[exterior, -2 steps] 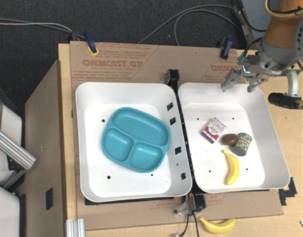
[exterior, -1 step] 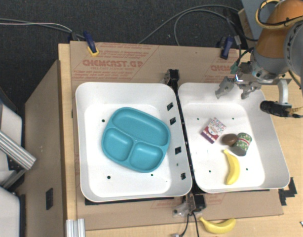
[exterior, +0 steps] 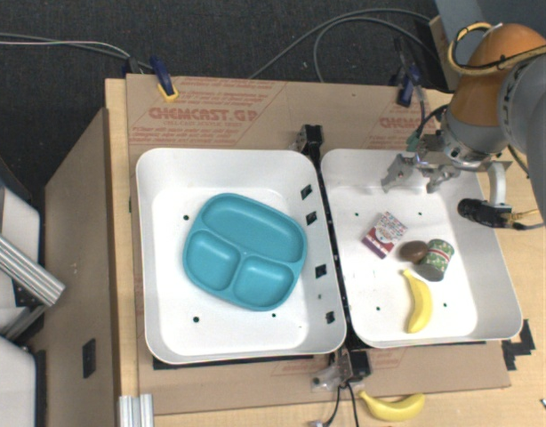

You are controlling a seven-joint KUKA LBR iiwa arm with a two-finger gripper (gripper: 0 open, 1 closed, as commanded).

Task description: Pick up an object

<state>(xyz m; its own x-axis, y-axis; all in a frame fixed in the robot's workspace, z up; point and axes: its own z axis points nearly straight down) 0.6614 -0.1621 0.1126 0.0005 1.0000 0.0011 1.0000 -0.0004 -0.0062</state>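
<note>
The gripper (exterior: 418, 174) is seen above the far edge of the right bin (exterior: 486, 314), with its two fingers spread apart and nothing between them. It is carried by the grey arm (exterior: 522, 105), whose orange band (exterior: 486, 69) is shown at the upper right of the view. A black cable is seen running along the arm's wrist toward the right rim of the bin.

Four objects are contained in the right bin, all well apart from the gripper. A small red-and-white packet (exterior: 383, 234) is placed nearest the gripper, lying tilted near the bin's middle. A dark brown rounded object (exterior: 413, 252) is set just to its right, touching a small can with a green label (exterior: 437, 258), which lies on its side. A yellow banana (exterior: 419, 302) is laid just below these two, its length running toward the near rim.

The left bin (exterior: 166, 327) is occupied by a teal divided plate (exterior: 244, 250) with three compartments, resting near the bin's centre. The two bins are joined along their shared edge by black clips. Both are borne on a worktop (exterior: 122, 238) covered with printed brown cardboard. A second banana (exterior: 393, 406) is seen on the worktop outside the bins, at the near edge of the view.
</note>
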